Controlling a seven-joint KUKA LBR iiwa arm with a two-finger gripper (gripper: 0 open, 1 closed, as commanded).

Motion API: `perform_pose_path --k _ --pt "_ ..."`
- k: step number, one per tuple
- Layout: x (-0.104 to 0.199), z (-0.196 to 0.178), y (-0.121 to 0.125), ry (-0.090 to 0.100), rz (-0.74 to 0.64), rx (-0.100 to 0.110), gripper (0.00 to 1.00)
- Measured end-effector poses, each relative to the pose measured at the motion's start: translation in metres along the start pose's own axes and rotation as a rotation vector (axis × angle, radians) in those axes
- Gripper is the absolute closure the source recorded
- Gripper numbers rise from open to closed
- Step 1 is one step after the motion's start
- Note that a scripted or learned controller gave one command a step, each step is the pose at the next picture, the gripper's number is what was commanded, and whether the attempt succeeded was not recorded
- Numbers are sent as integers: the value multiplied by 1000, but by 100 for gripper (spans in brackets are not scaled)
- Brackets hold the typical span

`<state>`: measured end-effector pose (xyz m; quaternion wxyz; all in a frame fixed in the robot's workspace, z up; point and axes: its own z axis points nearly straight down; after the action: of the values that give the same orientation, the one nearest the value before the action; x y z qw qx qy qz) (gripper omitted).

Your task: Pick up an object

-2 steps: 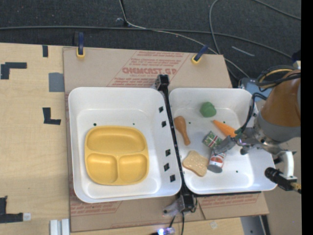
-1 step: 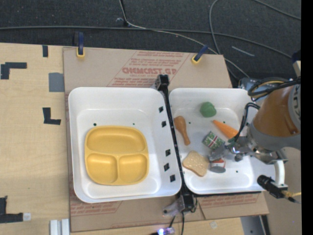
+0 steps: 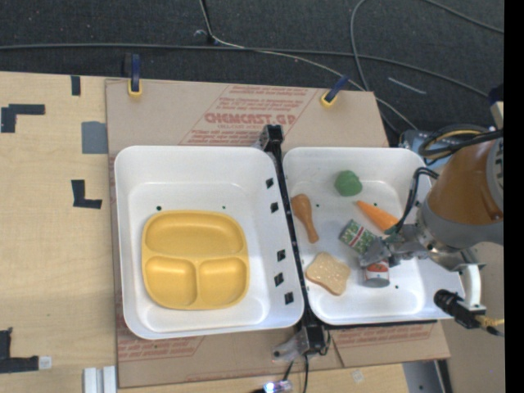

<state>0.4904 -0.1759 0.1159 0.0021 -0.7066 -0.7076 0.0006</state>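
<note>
- A dark carpeted floor (image 3: pixel 270 11) runs across the top of the view, with thin black and grey cables (image 3: pixel 246 43) trailing over it.
- A light wooden bench top (image 3: pixel 49 244) fills the left side, marked with several strips of black tape (image 3: pixel 82 195).
- A sheet of brown cardboard (image 3: pixel 246 113) with red printed lettering lies on the bench.
- Two clamps with yellow tips (image 3: pixel 133 76) sit at the cardboard's far edge.
- The light is even and soft, with faint shadows.

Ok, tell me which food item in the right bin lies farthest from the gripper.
The brown drumstick, beside the divider; the other items lie closer to the gripper.
</note>
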Motion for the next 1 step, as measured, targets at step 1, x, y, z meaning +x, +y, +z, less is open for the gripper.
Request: perform_pose_path --k 1 --pt "4 -62 0 -3 -1 -8 100"
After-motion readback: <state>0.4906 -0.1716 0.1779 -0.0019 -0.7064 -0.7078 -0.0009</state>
